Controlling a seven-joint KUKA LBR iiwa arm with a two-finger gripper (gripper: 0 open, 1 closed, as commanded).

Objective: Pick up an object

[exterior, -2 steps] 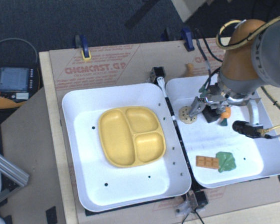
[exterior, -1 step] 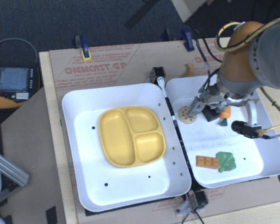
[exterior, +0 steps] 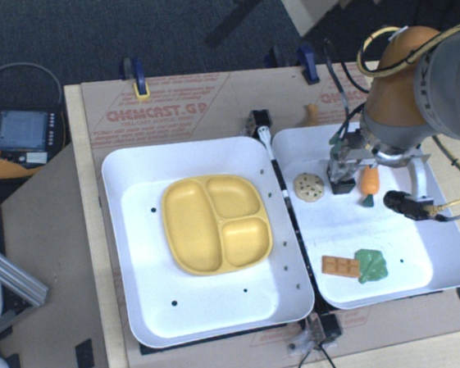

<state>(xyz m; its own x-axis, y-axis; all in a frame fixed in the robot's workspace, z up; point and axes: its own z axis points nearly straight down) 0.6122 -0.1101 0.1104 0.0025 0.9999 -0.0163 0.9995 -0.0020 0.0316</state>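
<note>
My gripper (exterior: 342,179) reaches down into the right bin (exterior: 406,283) near its back. It stands between a round speckled cookie (exterior: 309,186) on its left and a small orange carrot-like piece (exterior: 368,182) on its right, close to both. Nothing shows held in it. Toward the front of the same bin lie a brown waffle-like cracker (exterior: 339,266) and a green broccoli-like piece (exterior: 371,264), touching each other.
The left bin (exterior: 144,296) holds a yellow three-compartment plate (exterior: 215,222). A black ridge (exterior: 286,206) runs between the two bins. The arm's grey and orange body (exterior: 405,93) hangs over the right bin's back right corner, with cables alongside.
</note>
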